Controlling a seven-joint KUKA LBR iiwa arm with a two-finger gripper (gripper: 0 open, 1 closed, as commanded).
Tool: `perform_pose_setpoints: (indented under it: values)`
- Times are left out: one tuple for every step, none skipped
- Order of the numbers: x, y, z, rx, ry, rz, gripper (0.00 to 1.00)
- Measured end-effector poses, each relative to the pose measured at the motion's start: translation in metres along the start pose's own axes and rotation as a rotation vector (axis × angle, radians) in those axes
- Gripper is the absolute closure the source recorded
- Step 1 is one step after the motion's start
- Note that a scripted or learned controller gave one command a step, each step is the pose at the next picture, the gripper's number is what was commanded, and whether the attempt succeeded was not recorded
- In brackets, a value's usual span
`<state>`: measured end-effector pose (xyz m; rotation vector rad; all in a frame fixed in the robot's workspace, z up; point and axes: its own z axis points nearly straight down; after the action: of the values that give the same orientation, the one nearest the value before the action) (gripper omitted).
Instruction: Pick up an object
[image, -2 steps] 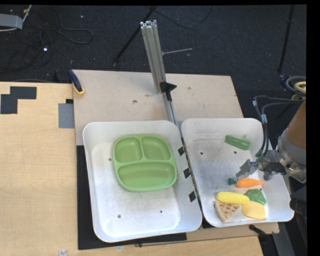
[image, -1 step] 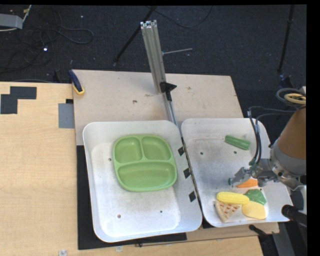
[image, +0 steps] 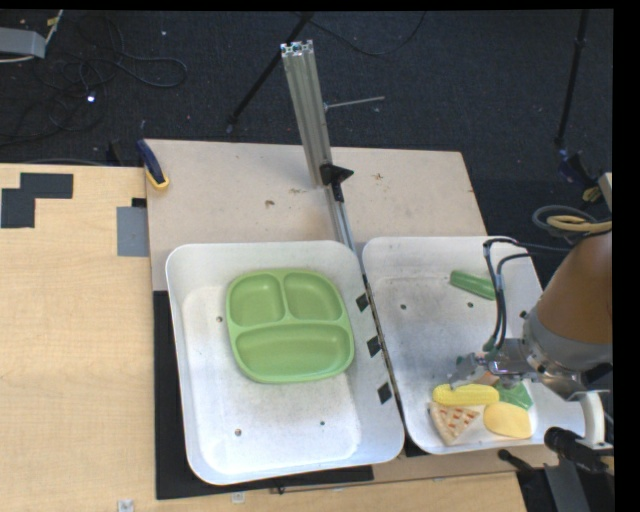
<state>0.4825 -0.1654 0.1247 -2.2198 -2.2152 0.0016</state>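
From the camera above the table, the pick looks not yet done as far as I can judge: nothing is visibly lifted, and the toy food sits on the floor of the right bin (image: 420, 300). The hand (image: 487, 366) is low in that bin, at about 4 o'clock from the bin's middle, with the grey and orange arm (image: 578, 300) over it. Whether it is spread or pressed together I cannot tell; its tips blur into the pile.

The likely target is the cluster just below the hand, toward 6 o'clock: a yellow corn cob (image: 464, 395) touching or nearly touching the hand, a pizza slice (image: 453, 422) beneath it, a yellow lemon-like piece (image: 509, 421) at 5 o'clock, and a green leaf-like piece (image: 517, 396) between that and the hand. A green stick-shaped item (image: 472, 285) lies well apart at 12 o'clock.

The left bin (image: 200, 400) holds a green divided plate (image: 290, 327), far off at 9 o'clock.

What remains, in my judgement, is closing on a piece and raising it.
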Motion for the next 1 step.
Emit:
perform_pose_setpoints:
  values:
    - [0.0001, 0.0031, 0.0327, -0.009, -0.002, -0.003, 0.00]
